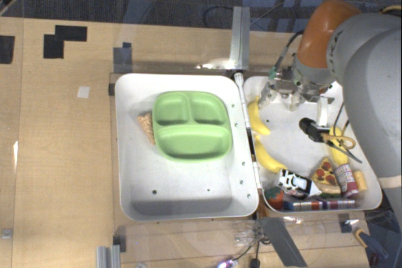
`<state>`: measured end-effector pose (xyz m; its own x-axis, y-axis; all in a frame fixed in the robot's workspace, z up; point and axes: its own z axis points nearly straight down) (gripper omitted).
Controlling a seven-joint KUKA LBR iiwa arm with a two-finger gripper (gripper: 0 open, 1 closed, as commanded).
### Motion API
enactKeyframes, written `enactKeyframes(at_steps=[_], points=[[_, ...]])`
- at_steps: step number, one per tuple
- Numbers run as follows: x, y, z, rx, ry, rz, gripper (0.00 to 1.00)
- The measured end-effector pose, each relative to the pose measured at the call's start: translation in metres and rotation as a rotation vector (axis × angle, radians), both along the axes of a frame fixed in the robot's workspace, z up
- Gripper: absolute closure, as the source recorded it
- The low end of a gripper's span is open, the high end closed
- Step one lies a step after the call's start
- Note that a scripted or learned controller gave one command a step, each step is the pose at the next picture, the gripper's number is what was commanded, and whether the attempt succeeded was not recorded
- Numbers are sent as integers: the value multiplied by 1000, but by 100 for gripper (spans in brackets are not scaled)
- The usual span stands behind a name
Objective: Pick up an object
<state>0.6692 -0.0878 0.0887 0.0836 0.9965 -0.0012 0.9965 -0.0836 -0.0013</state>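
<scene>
My gripper (290, 96) hangs over the back part of the right bin (284, 132), below the orange band of the arm. Nothing shows between its fingers. To its left, a yellow banana (255, 117) lies along the bin's left wall, and a second banana (269, 159) lies nearer the front. A toy pizza slice (326, 174), a black-and-white patterned item (294, 182), a small red-labelled can (349, 177) and some markers (311, 204) crowd the front of this bin.
The left bin (188, 188) holds a green divided plate (190, 124) with a tan waffle-like piece (146, 127) at its left edge. A metal post (240, 37) stands behind the wall between the two bins.
</scene>
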Motion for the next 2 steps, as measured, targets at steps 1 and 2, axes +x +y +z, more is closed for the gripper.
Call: enactKeyframes(at_steps=[1, 2], points=[[-17, 4, 1, 0, -11, 18, 0], [-44, -1, 1, 1, -14, 19, 0]])
